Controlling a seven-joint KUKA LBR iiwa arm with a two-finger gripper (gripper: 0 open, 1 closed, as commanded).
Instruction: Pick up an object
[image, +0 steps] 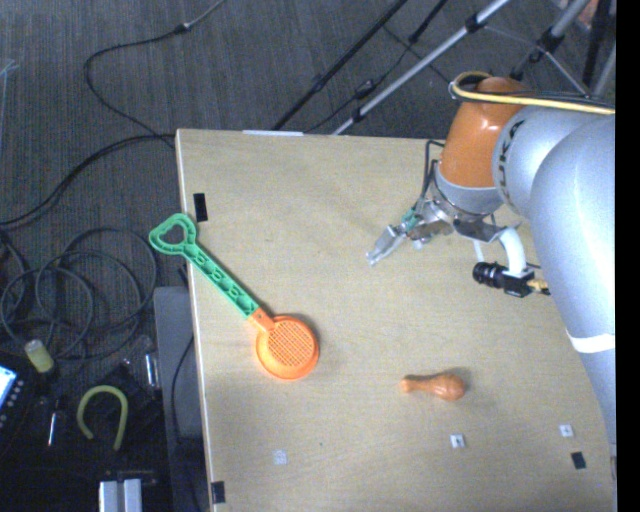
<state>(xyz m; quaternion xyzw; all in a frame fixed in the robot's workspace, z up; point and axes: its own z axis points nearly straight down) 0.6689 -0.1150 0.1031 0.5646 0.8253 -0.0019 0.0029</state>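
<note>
Objects for picking were seen lying on the tan bench top (300, 180): a strainer (240, 300) with a green handle and a round orange mesh head lay at the left, its handle running up and left past the bench edge, and a small orange pear-shaped piece (436, 385) lay lower down toward the right. The gripper (385, 248) was seen well above that piece and well to the right of the strainer, touching neither. Its fingers were seen close together, with nothing held between them.

Dark carpet (90, 120), black cables (60, 290)
</note>
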